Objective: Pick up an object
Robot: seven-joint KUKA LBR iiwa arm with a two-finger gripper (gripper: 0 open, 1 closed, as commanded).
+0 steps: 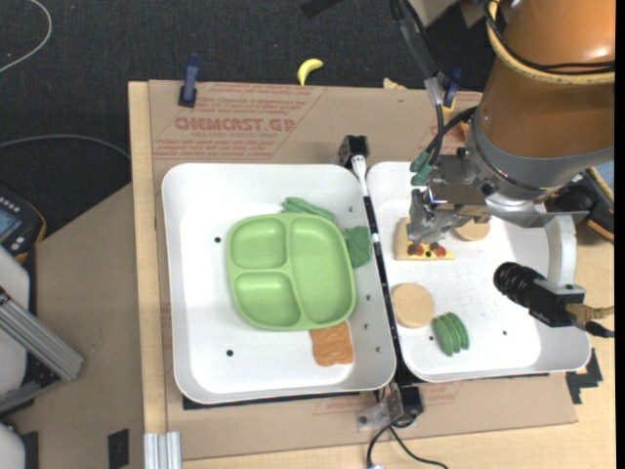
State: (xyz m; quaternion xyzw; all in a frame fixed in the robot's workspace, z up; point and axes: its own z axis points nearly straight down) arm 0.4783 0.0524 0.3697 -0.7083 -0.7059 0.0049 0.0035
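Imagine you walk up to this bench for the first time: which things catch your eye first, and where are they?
The big orange and grey arm fills the upper right, its claw low over a small yellow piece in the right bin. Next comes the green divided plate in the middle of the left bin. A round tan disc and a ribbed green item lie near the right bin's front.

The green cloth (354,239) lies mostly under the divided plate (291,268) — the orange piece (333,345) partly too.
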